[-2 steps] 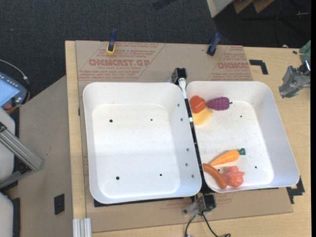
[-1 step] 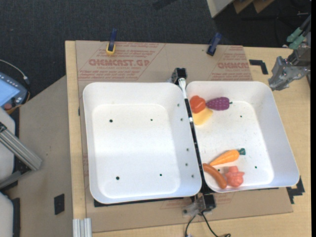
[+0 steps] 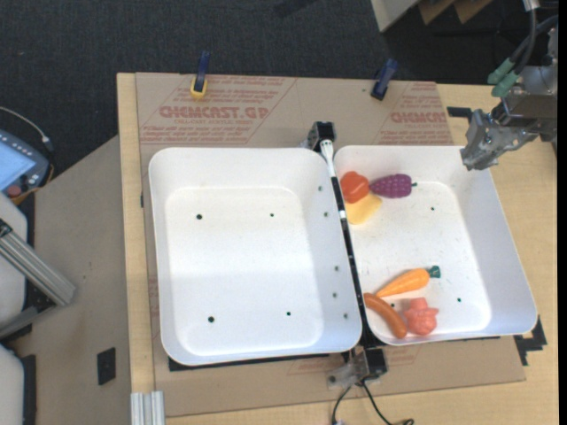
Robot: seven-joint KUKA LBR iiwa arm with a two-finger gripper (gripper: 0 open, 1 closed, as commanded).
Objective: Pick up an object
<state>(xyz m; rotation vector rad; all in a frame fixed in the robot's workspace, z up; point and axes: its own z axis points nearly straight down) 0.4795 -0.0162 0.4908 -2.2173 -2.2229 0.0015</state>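
Gripper (image 3: 479,155) hangs over right bin (image 3: 496,237) far corner; can't tell its state. Carrot (image 3: 407,282), grapes (image 3: 392,185) lie in that bin.

grey metal pincer (image 3: 479,153), black cables, green fittings

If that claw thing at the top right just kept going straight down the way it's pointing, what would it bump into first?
Probably the bare floor of the right bin near its far right corner. The gripper hangs there pointing down, well apart from the purple grapes. Depth is hard to judge, so it might touch the rim.
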